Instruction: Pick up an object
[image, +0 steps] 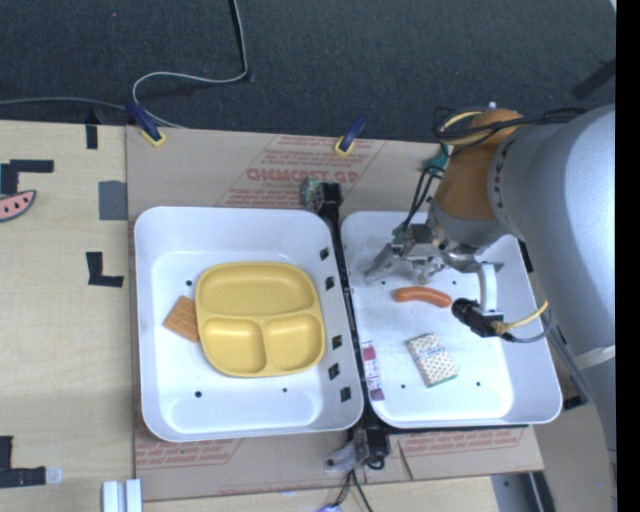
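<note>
Gripper: the gripper (398, 262) sits low over the far part of the right bin (540, 395), its metal fingers spread apart with nothing between them.
Nearest object: an orange sausage-shaped toy (422, 296) lies just on the near side of the fingertips, roughly at the bin's middle, apart from them.
Other candidate: a small patterned packet (432, 359) lies towards the bin's near edge, well clear of the sausage.
Left bin: the left bin (160, 400) carries a yellow divided tray (260, 318) with a tan cracker-like piece (181, 318) tucked at its left edge.
Step in hand: judged as lining up on the sausage before descent.
Doing it well: the fingers should straddle the toy across its short width, centred on its length, and reach the bin floor before closing, since a round toy can roll away.
</note>
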